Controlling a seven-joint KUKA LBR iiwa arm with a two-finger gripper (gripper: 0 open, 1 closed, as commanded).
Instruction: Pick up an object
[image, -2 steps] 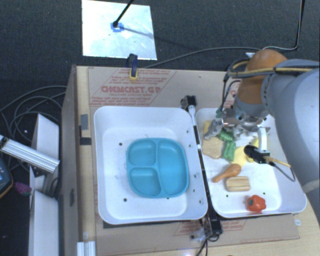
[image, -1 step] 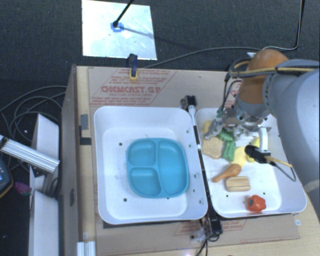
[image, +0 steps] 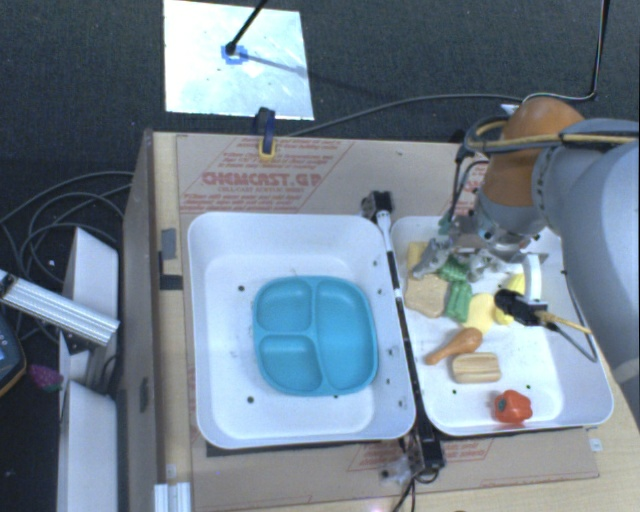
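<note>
My gripper (image: 450, 262) is low in the back of the right bin (image: 560, 400), right over a green ridged item (image: 458, 298) and a tan slice-shaped piece (image: 424, 296). A yellow object (image: 483, 310) lies just right of the green one. Nearer the front sit an orange drumstick-shaped toy (image: 452, 345), a tan bread-like block (image: 474, 368) and a red-orange pepper-like toy (image: 511, 406). Whether anything sits between the fingers is hidden by the wrist and hand.
The left bin (image: 215, 400) holds a blue divided plate (image: 313, 334). A rim runs between the two bins (image: 397, 300). The grey arm with its orange band (image: 530, 150) covers the back right of the bench.
</note>
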